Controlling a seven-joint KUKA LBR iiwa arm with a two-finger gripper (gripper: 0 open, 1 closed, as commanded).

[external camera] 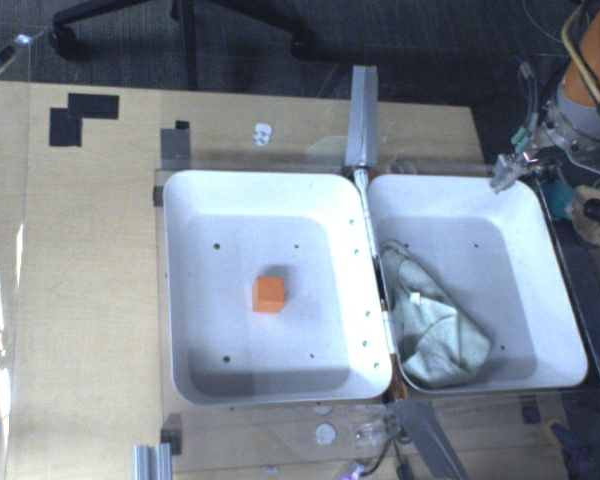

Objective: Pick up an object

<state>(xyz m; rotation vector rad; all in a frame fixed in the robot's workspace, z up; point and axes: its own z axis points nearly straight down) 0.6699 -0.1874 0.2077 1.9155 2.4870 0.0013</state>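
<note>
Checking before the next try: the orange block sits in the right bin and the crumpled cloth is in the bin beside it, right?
Not quite. The camera view shows the orange block in the left bin, not the right one. The crumpled cloth is indeed in the bin beside it, the right bin.

Fixed overhead camera, slanted down — both bins [180, 298]
</note>
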